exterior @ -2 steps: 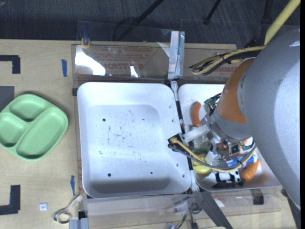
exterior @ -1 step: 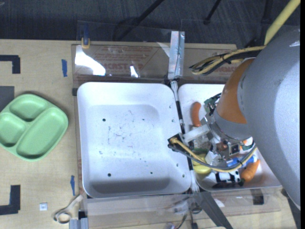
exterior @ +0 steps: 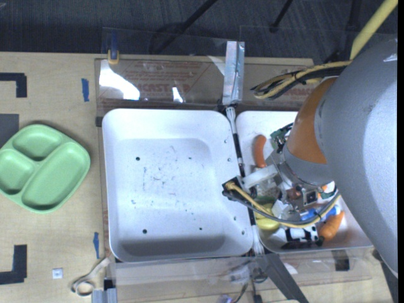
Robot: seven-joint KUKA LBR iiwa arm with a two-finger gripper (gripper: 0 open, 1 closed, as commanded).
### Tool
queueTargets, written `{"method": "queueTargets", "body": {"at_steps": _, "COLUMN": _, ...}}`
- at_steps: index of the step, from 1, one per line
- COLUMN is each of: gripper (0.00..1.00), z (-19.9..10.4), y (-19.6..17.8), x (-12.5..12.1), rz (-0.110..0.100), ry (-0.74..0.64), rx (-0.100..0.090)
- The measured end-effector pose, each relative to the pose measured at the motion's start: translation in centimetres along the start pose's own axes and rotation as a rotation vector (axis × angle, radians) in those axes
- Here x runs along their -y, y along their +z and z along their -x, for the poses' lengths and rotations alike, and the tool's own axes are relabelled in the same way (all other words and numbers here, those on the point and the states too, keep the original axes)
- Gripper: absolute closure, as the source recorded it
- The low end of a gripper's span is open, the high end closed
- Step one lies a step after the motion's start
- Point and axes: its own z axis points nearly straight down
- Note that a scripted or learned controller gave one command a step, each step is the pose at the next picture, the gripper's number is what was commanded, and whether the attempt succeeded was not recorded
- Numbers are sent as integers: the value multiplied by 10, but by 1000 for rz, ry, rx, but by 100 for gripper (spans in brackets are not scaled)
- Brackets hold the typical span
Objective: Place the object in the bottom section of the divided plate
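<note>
The arm's hand (exterior: 278, 191) sits low in the right bin (exterior: 278, 122), buried in cables, so whether it's spread or pinching anything, can't tell. Around it: an orange sausage-shaped piece (exterior: 259, 151) lying lengthwise up-down, something yellow (exterior: 266, 223), another orange bit (exterior: 332, 226). Left bin (exterior: 170, 182) beside it. One green divided plate (exterior: 41, 167) sits far left on the surface (exterior: 50, 93), three sections, the long one running diagonally.

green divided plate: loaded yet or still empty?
Empty. All three sections of the green divided plate show bare green. It sits on the bench left of the left bin; the arm is over the right bin.
</note>
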Motion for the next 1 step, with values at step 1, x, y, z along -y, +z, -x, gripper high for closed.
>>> {"method": "queueTargets", "body": {"at_steps": 1, "gripper": 0, "z": 0, "y": 0, "x": 0, "rz": 0, "ry": 0, "rx": 0}}
